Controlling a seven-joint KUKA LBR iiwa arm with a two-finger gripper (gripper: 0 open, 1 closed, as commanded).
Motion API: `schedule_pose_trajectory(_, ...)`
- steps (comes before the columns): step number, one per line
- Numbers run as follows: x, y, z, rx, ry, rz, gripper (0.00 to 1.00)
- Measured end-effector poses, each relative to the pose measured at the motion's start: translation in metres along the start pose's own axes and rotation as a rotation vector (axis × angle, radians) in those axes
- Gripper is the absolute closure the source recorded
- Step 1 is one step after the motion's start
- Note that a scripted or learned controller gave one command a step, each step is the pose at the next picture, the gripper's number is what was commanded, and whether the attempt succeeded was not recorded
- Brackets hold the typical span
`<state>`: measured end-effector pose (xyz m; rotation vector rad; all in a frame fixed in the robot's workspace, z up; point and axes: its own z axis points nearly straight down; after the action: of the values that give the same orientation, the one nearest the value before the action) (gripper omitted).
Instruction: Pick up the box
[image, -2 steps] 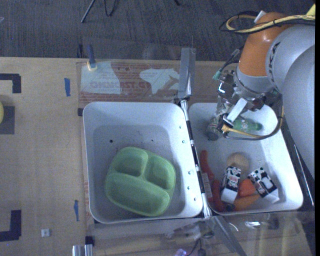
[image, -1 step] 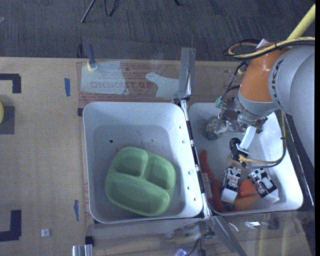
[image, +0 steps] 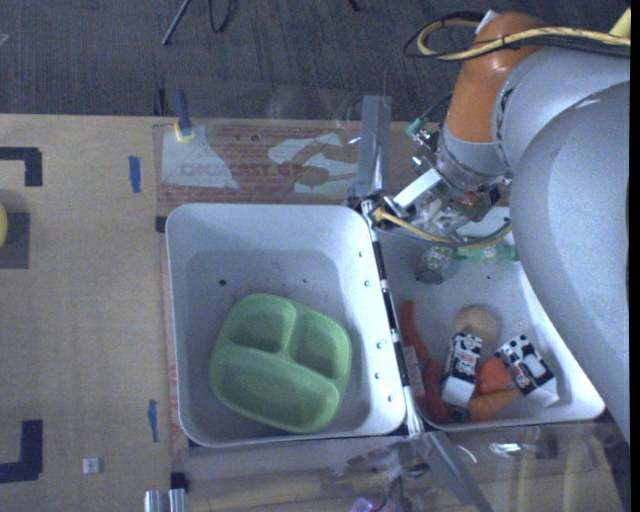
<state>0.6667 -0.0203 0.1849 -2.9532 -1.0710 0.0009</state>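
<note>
Tool (image: 440, 215) hovering over right white bin (image: 575, 395) far end; grip state unclear. Two black-and-white cartons (image: 463, 368) lying toward bin's near end, well apart from tool, long axes roughly upright in view, orange item (image: 490, 378) between.

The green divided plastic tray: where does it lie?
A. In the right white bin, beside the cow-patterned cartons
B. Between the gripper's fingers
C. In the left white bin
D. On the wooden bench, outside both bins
C. The green divided plastic tray lies flat on the floor of the left white bin, while the two black-and-white cow-patterned cartons lie in the right white bin.
</note>
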Motion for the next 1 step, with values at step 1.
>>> schedule_pose_trajectory(1, -0.1043, 0.0325, 0.001, 0.004, -0.003, 0.133, 1.0)
